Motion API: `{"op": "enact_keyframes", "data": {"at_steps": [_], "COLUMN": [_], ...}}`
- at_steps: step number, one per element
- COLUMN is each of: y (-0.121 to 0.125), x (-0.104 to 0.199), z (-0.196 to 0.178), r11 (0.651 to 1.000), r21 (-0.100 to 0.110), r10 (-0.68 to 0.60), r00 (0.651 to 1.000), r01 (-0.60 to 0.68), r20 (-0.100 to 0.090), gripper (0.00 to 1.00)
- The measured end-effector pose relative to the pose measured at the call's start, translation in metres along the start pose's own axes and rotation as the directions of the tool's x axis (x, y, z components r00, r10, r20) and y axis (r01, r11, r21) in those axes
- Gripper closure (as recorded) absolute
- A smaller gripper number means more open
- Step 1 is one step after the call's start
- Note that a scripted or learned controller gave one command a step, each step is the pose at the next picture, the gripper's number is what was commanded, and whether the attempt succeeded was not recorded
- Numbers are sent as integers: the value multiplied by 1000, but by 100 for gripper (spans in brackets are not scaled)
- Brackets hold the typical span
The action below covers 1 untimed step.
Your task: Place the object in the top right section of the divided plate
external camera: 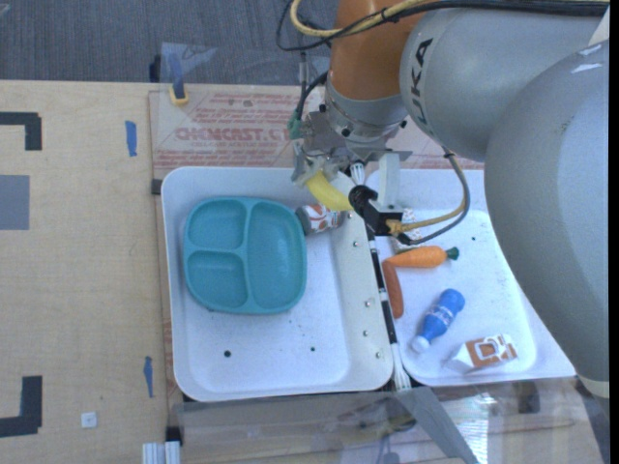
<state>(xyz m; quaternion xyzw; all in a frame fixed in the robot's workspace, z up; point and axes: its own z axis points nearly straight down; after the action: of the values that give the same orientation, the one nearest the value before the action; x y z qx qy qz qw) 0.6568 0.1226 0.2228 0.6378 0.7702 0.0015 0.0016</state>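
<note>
From the camera view, the gripper (329, 184) hangs over the seam between the two bins, with a yellow object (330, 194) (banana-like) caught between its fingers. Just left of it, in the left bin (261, 375), lies the teal divided plate (246, 255). Below and right of it, in the right bin (503, 288), lie a carrot (418, 257), a blue bottle (438, 318) and a small carton (486, 353).
</note>
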Motion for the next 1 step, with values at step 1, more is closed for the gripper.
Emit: {"op": "enact_keyframes", "data": {"at_steps": [1], "y": [-1], "x": [74], "z": [31], "r11": [984], "r21": [7], "r10": [179], "r00": [984], "r01": [-179], "r20": [1], "gripper": [100]}}
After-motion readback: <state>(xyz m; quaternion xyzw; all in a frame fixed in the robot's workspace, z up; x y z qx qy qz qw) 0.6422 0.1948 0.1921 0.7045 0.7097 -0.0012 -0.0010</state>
